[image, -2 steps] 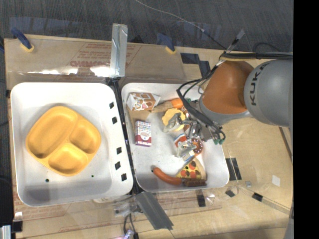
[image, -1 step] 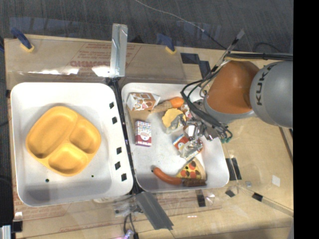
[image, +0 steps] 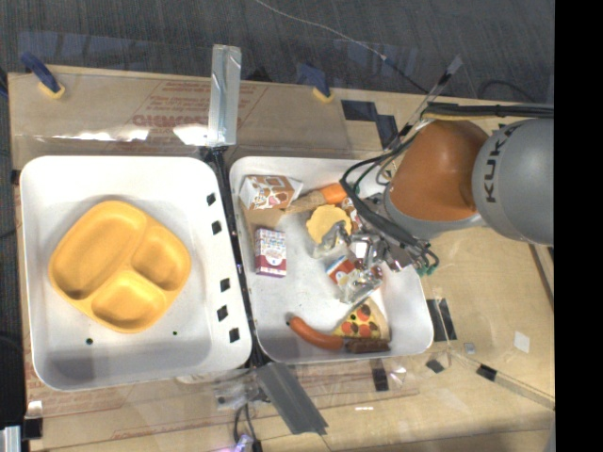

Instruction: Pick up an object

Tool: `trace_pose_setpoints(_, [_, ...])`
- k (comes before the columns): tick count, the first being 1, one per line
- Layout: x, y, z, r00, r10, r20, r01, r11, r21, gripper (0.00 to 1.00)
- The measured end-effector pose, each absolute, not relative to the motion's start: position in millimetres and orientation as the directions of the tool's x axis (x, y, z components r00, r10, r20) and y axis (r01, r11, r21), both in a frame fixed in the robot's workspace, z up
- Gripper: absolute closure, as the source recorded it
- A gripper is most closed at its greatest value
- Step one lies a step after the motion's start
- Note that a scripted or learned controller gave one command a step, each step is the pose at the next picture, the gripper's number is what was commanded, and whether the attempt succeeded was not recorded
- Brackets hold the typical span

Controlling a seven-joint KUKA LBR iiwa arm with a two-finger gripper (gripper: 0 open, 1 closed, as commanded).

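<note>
The arm reaches in from the right and sits low over the right bin (image: pixel 415 332), its orange band above the wrist hanging over the bin's far right side. The end effector (image: pixel 363 257) is down among a small heap of things in the middle of that bin, and cables and metal parts crowd the spot, so there is no telling whether it is released or clenched, or whether it has anything at all.

This looks like the grasp step itself: the tool is at the pile, not yet lifted clear. The likeliest target is the crumpled silvery packet (image: pixel 330 241) or the red-and-white wrapper (image: pixel 342 271) just beside it, both touching the tool's tip. The next move calls for a firm close and a straight lift, with a check that something actually comes up.

Plenty sits close by. A yellow chip-like piece (image: pixel 327 220) lies against the silvery packet, a pizza slice (image: pixel 366 322) and a sausage (image: pixel 316 334) rest near the front wall, a small red box (image: pixel 271 252) lies well to the left, and a snack bag (image: pixel 269 193) and carrot (image: pixel 332 194) lie at the back. The left bin (image: pixel 57 347) holds a yellow divided plate (image: pixel 120 265), well apart from the action.
</note>
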State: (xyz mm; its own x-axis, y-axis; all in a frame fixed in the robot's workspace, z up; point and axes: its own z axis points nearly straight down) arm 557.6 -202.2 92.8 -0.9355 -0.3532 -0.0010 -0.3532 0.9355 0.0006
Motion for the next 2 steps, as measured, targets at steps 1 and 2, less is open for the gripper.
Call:
trace_pose_setpoints(1, [562.6,-200.0,92.9,-0.904,-0.428,-0.003,-0.428,0.904,-0.002,0.0])
trace_pose_setpoints(2, [566.5,-195.2,92.9,-0.875,-0.484,-0.004,-0.484,0.875,-0.002,0.0])
